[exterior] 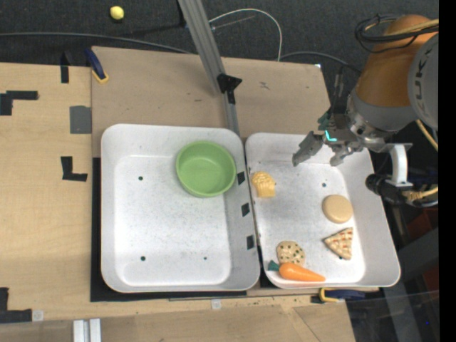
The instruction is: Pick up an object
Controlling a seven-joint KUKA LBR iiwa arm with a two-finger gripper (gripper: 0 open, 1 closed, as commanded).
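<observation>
My gripper hangs over the far part of the right bin, its two fingers spread open with nothing between them. Below it in that bin lie a yellow corn-like piece near the left wall, a tan round bun, a pizza slice, a speckled cookie and an orange carrot at the front edge. A green bowl sits in the left bin, near its far right corner.
A grey metal pole slants down to the divider between the bins. Cables run across the dark floor behind the bench. A small yellow ball lies on the floor at the far left.
</observation>
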